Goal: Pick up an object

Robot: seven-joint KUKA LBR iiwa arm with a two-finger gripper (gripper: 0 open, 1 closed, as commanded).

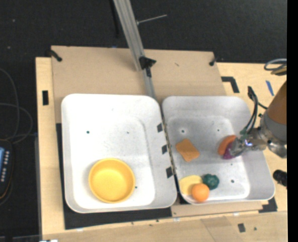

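End effector (241, 146) down in the right bin (199, 107), at its right side, touching an orange-and-purple object (226, 146); cannot tell whether it is clenched on it. Judged step: grasp attempt on that piece. Next move calls for a firm closure, then a straight lift clear of the bin wall. Orange sponge (187, 149) lies just left; orange ball (200, 192) and green object (210, 181) at the near edge. Yellow bowl (111, 180) sits in the left bin (108, 115).
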